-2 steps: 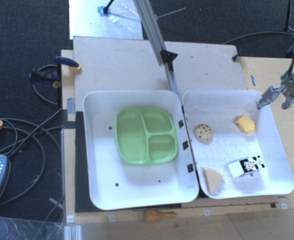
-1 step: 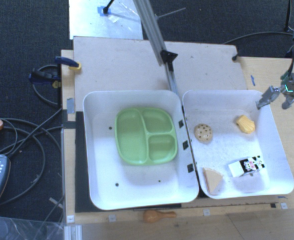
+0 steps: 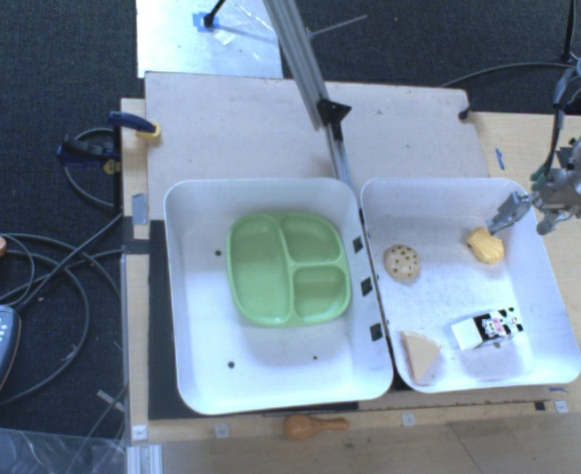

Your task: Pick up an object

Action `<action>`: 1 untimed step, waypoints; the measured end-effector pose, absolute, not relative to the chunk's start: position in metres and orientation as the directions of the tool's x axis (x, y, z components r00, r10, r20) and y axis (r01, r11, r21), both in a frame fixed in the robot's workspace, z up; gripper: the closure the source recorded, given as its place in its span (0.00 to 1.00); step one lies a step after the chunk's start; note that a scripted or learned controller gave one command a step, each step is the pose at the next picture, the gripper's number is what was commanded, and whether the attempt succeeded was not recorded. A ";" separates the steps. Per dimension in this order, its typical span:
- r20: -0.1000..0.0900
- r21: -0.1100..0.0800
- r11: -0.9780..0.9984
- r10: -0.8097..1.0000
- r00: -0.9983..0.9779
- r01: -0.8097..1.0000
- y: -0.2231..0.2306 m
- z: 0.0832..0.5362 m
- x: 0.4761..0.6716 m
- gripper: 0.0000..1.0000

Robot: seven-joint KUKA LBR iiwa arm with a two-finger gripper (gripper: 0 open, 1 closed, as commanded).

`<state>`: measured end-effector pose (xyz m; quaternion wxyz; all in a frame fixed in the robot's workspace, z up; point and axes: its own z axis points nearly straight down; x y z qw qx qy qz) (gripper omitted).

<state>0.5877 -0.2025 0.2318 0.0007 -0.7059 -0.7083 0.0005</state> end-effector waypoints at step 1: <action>0.001 -0.002 0.002 1.000 -0.002 1.000 -0.202 0.190 0.591 0.00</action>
